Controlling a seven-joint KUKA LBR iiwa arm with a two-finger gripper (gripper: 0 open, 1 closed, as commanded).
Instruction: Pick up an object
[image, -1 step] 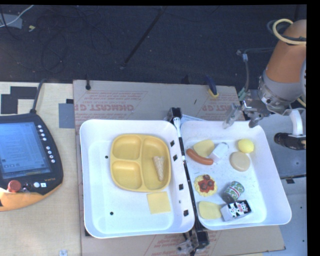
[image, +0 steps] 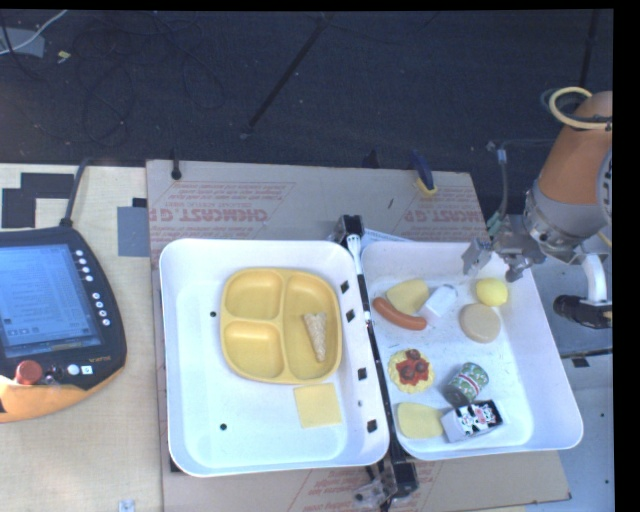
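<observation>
My gripper hangs over the far right corner of the right bin, open, with nothing between its fingers. Just below it lies a small yellow ball. A round beige piece sits in front of the ball. To the left are a white block, a yellow wedge and a red sausage. Nearer the front lie a small pizza, a green can, a yellow slab and a black-and-white carton.
The left bin holds a yellow divided plate with a tan cone-shaped piece in its right section, and a yellow cheese square in front. A teach pendant lies on the bench at far left.
</observation>
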